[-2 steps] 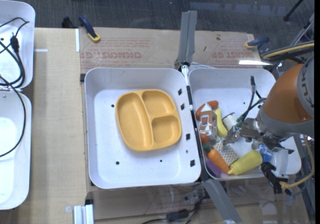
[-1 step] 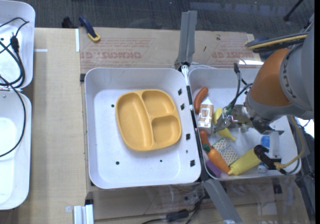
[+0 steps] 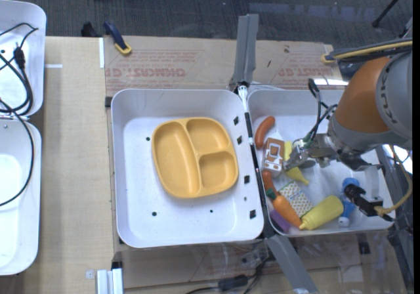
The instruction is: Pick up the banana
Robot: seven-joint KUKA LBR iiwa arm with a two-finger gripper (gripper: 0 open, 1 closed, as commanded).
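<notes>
Left bin point(image 3: 131, 220): holds one yellow divided plate point(image 3: 195, 155), centred; bare floor all round it, rim uncrowded.

Right bin point(image 3: 289, 99): crowded. Along the divider, from 12 o'clock down: sausage point(image 3: 263, 130), small printed packet point(image 3: 273, 155), carrot point(image 3: 285, 206) with a purple item point(image 3: 281, 222) beneath at 6 o'clock. Yellow bottle point(image 3: 321, 212) lies tilted toward 5 o'clock.

Banana point(image 3: 296, 171): mid-bin, just beside the packet, resting on the bin floor directly under the end effector point(image 3: 303, 153).

End effector: low over the banana; whether the fingers are spread or pinching cannot be told.

Progress: judged at the approach or grasp stage; banana not lifted; lift remains.

Clearance: tight at 9 o'clock against packet and divider; open floor toward 3 o'clock, under the arm point(image 3: 367, 99).
</notes>
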